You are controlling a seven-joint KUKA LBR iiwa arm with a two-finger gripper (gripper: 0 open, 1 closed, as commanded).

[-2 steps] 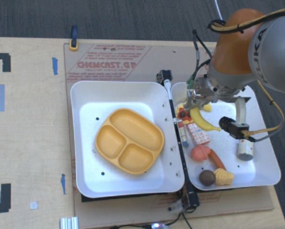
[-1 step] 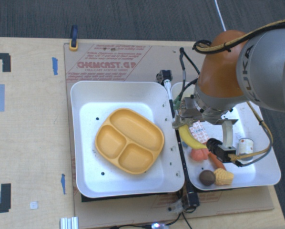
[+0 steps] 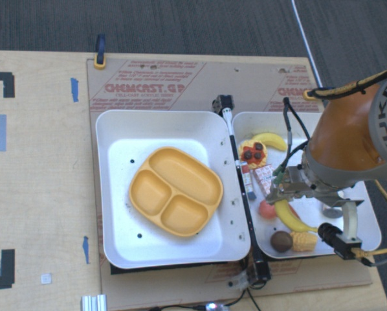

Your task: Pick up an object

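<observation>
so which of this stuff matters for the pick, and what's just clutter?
Job:
gripper
right bin
lower banana
upper banana
red ball
brown ball
corn
berry piece

Clutter:
left bin
yellow tray
blue clamp

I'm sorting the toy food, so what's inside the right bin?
Right bin: two bananas, a berry tart, a red ball, a brown fruit, corn. The arm covers the rest.

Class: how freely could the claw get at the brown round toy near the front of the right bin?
Probably yes: the brown round toy lies uncovered beside the corn piece, with the claw just above it. The close corn and banana might crowd a grasp.
</observation>
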